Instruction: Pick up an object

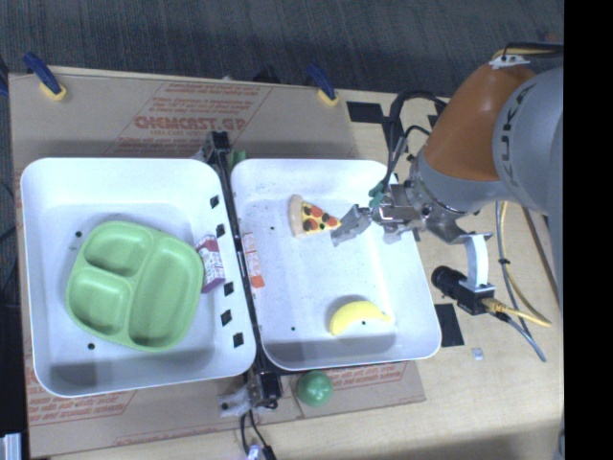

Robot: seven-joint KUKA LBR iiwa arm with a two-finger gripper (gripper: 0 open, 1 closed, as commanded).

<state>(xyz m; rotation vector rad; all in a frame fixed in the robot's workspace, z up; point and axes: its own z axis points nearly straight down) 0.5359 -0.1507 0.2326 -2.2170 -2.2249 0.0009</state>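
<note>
Camera view puts you above both bins, and your arm (pixel 498 132) reaches in from the right, over the right bin (pixel 287 348). Your jaws hang at that bin's right wall, the tip at (pixel 351 224), and you cannot tell from this angle whether they stand wide or narrow. Just left of the jaws, nearly touching, lies a toy pizza slice (pixel 312 217), flat on the bin floor. Below the jaws and well apart, a yellow banana (pixel 356 316) rests near the bin's front wall. Far to the jaws' left, across the divider, the left bin (pixel 48 190) carries a green compartment plate (pixel 134 284), with a small purple-and-white packet (pixel 211 260) beside the plate's right edge. Below the bins, a green ball (pixel 313 388) sits on the table (pixel 498 391).
</note>
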